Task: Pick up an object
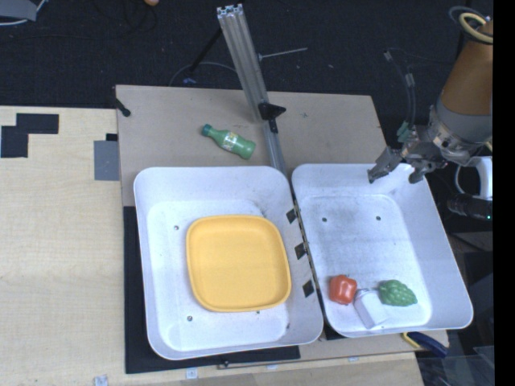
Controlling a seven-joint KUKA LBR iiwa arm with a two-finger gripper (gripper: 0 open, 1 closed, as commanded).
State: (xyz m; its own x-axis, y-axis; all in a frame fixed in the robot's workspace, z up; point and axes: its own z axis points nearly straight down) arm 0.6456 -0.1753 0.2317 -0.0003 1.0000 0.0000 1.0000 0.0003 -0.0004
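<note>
In the right bin (378,223), near its front edge, lie a red pepper (343,289), a green bumpy toy (397,293) and a small white-grey block (370,310) between them. A yellow square plate (238,262) rests in the left bin (161,215). A green bottle (229,141) lies on the bench behind the left bin. My gripper (398,170) hangs over the back right corner of the right bin, far from the objects, open with nothing between its fingers.
A slanted aluminium bar (249,63) runs from the back down to the gap between the bins. Black clips (299,249) sit along the bins' shared edge. A light wooden table surface (56,240) lies to the left.
</note>
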